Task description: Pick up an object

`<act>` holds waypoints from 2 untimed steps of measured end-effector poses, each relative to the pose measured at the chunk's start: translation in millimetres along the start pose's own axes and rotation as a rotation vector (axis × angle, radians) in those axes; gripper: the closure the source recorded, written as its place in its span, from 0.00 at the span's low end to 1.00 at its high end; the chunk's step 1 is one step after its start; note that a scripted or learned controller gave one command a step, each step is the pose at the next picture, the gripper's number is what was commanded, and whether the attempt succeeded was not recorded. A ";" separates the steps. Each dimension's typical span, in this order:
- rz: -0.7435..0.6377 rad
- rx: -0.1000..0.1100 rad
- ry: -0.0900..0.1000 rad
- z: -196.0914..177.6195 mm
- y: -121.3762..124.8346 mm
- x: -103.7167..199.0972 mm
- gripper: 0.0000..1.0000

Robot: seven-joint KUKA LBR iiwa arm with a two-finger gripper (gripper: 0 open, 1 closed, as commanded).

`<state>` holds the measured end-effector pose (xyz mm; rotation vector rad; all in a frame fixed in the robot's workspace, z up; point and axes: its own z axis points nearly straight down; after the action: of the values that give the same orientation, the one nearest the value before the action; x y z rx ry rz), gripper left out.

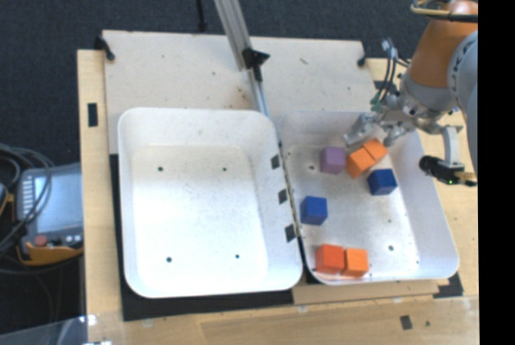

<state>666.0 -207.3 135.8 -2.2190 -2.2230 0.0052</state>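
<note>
The gripper hovered over the right bin, just above the orange block. I could not tell its state. The block lay directly below, toward the near side.

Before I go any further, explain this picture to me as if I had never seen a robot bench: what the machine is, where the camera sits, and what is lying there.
One camera looks down at a slant on a wooden bench. The grey machine with an orange band, entering from the right, is a robot arm; its gripper, a two-finger claw, hangs low over the right bin. Beside that lies the left bin, another shallow white tray. The right bin holds small blocks: a purple block, an orange block right under the gripper, two blue blocks, and two orange blocks side by side at the near edge. I cannot tell whether anything is held.
</note>
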 end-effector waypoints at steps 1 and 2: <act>-0.001 -0.009 -0.002 -15.7 2.4 -1.1 1.00; 0.002 -0.011 -0.001 -79.8 -1.9 -4.7 1.00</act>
<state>664.3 -211.9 215.6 -2.2274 -2.2272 -0.0060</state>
